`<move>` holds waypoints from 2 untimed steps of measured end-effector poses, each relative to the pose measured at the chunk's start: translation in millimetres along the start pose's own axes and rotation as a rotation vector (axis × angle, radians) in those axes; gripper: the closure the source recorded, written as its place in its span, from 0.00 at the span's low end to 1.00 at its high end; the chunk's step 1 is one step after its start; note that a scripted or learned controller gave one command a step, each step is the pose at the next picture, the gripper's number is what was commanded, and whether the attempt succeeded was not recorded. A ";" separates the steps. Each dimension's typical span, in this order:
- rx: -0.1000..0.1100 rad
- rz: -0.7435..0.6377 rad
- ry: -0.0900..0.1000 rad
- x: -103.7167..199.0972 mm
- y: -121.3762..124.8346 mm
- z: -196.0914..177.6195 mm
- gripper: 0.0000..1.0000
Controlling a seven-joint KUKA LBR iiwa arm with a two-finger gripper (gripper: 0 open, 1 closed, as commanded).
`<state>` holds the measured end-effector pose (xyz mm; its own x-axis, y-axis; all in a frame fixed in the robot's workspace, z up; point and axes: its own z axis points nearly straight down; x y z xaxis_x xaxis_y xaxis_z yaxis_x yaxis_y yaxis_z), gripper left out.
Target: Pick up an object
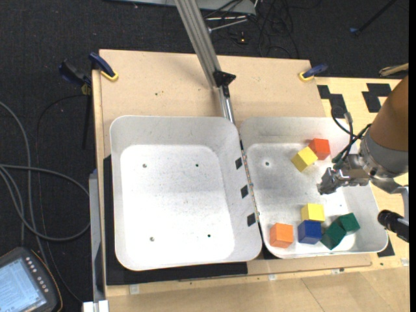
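A slanted overhead look at a pale wooden bench (169,77) bearing two shallow white plastic bins side by side.

Nearest the viewer, along the near wall of the right bin (276,181), sits a row of small cubes: an orange cube (281,234) at the left, a blue cube (310,231) just beside it, then a dark green cube (333,236), with a second green cube (349,222) touching it at the far right. A yellow cube (313,212) rests just behind the blue one, touching it.

A little farther in, above the middle of the right bin, hangs the arm's dark metal two-finger gripper (327,184), reaching in from the right. It is over bare bin floor, apart from every cube. Whether its fingers are spread or closed cannot be told from this angle, and no cube is seen between them.

Farther still, a second yellow cube (303,158) lies tilted, and a red-orange cube (320,148) sits just beside it to the right.

The left bin (130,174) has a speckled floor.

At the bench's far corners are blue and yellow clamps (103,66). A grey metal pole (198,34) slants away from the far edge.
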<state>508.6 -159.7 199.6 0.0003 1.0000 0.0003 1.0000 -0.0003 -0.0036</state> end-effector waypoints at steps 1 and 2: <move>-0.005 -0.008 0.001 46.3 25.4 5.5 1.00; -0.007 -0.009 0.001 102.0 56.2 2.3 1.00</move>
<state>564.8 -57.7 197.2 -0.0088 1.0000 0.0011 1.0000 0.0088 0.0032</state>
